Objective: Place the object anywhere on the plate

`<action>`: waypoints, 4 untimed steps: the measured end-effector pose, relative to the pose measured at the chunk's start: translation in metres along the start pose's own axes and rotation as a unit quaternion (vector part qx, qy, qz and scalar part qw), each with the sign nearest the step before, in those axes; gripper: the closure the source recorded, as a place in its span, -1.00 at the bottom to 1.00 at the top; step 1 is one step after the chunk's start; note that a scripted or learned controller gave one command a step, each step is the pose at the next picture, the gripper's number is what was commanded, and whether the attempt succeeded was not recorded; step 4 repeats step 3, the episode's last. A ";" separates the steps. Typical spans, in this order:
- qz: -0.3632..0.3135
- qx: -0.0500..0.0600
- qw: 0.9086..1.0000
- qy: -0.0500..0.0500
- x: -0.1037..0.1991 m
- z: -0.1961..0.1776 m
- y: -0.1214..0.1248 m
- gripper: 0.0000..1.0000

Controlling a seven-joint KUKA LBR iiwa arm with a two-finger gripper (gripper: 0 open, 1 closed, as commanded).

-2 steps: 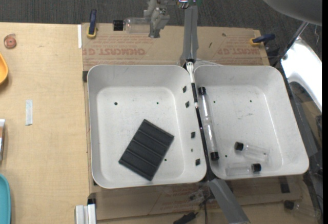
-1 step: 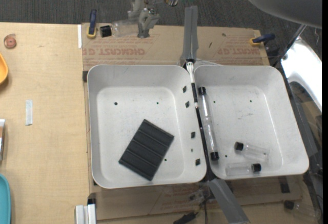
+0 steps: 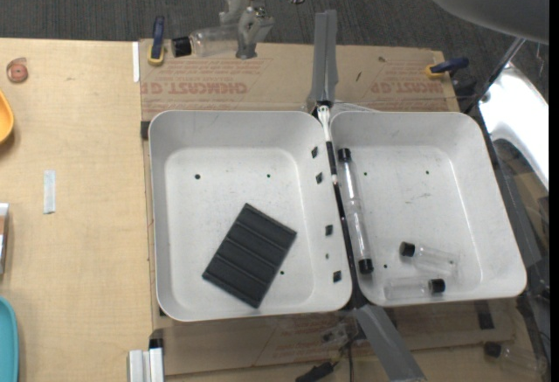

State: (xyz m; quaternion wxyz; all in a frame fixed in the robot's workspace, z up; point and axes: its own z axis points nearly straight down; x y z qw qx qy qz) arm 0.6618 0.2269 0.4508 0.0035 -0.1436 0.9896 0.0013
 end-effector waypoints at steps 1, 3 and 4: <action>0.002 0.000 1.000 -0.002 -0.001 -0.009 -0.001 1.00; 0.005 -0.001 1.000 -0.005 -0.004 -0.026 -0.004 1.00; 0.005 -0.001 1.000 -0.005 -0.004 -0.026 -0.004 1.00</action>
